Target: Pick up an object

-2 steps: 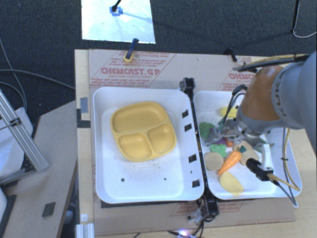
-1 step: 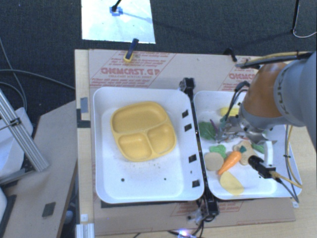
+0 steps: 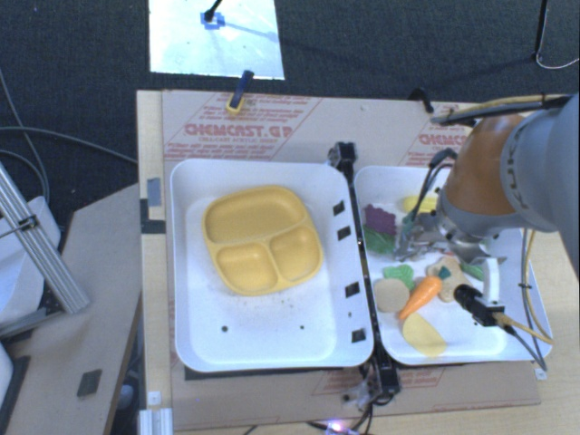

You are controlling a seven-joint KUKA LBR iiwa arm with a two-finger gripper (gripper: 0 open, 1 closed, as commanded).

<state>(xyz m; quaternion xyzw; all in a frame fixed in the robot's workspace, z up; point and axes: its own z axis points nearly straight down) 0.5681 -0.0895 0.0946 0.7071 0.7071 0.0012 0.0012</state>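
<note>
Camera view: nearest me in the right bin [image 3: 521, 347] lie a yellow piece [image 3: 423, 334] and the carrot [image 3: 420, 296]. I judge I'm mid-approach; the gripper [image 3: 415, 246] hangs just above them, fingers' state I cannot tell. Next: descend squarely. Beyond, the board reads "CHEMCAST G P" [image 3: 237, 131].

A robotics lab: clamped bins [image 3: 272, 175], Chemcast board [image 3: 240, 127], loose cables [image 3: 54, 139].

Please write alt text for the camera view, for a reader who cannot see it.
The grey arm's gripper hangs over small toy foods in the right bin, near an orange carrot. The left bin holds a yellow divided tray.
</note>
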